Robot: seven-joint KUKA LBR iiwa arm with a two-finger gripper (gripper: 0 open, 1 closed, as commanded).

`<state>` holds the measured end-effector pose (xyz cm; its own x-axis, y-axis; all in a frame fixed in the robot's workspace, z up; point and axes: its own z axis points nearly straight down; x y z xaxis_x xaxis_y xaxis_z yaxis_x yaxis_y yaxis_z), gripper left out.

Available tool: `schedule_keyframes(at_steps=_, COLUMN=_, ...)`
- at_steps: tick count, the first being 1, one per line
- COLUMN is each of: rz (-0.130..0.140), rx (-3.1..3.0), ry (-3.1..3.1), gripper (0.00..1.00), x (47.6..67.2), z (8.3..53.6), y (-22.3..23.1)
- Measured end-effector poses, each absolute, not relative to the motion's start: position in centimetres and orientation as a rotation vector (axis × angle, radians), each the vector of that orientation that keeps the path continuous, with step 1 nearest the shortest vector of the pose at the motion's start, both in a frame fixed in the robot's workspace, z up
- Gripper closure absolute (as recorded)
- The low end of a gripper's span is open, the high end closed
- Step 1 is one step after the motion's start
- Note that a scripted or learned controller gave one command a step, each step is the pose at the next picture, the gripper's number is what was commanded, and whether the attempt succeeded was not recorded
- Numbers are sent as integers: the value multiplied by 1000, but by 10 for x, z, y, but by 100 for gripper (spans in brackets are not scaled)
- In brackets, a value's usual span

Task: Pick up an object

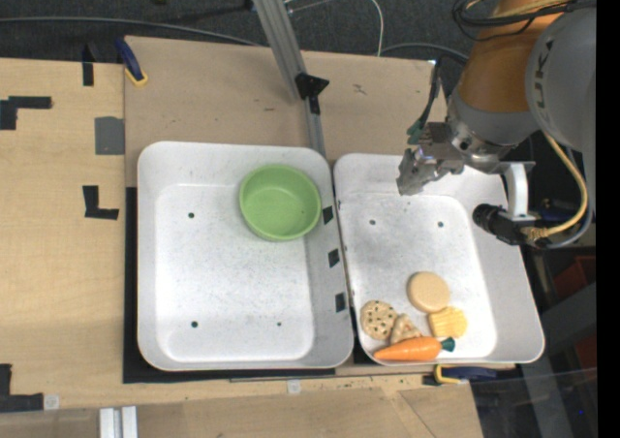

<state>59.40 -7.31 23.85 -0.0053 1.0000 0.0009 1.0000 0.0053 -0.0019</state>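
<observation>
two shallow white bins sit side by side on the bench. nearest the camera, in the right white bin [504, 325], an orange toy carrot [412, 350] lies along the front wall, its long axis running left to right, the green-tipped end pointing right. just behind it sit a speckled round cookie [377, 318], a small yellow block [449, 322] and a tan round disc [428, 290], all clustered in the front corner. farther back, the left white bin [174, 262] holds a green plastic bowl [280, 202], upright near its rear right. the grey two-finger gripper [418, 177] hovers over the right bin's back edge, well apart from the food; whether it is open or closed i cannot tell.
</observation>
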Motion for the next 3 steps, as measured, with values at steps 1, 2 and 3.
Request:
schedule_keyframes(at_steps=1, rz=1, rx=-2214, ry=-2226, gripper=100, x=599, z=236, y=-30)
schedule_keyframes(at_steps=2, rz=-1, rx=-2213, ry=-2227, gripper=100, x=610, z=240, y=21)
schedule_keyframes(at_steps=3, rz=1, rx=-2211, ry=-2228, gripper=100, x=606, z=233, y=84)
